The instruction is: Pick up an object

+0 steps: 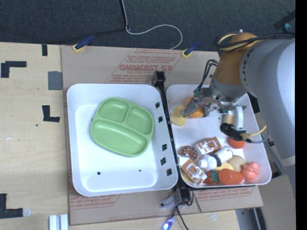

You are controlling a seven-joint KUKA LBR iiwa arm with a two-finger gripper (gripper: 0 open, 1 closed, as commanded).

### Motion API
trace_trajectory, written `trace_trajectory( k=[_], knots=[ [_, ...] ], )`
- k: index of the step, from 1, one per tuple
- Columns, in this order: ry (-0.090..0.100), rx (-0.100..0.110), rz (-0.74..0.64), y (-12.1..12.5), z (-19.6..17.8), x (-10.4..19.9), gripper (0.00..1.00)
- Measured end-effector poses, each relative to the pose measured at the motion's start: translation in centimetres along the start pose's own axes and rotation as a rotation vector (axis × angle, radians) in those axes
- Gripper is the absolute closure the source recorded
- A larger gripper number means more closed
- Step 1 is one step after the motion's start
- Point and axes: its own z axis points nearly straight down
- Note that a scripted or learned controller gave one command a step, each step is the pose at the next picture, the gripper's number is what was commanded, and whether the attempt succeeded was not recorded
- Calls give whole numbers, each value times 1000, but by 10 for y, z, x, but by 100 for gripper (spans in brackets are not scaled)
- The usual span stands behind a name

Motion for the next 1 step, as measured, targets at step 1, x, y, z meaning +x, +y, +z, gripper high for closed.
trace_trajectory(
  k=[1],
  knots=[
    [2,-12,-8,30,-97,79,100]
  ],
)
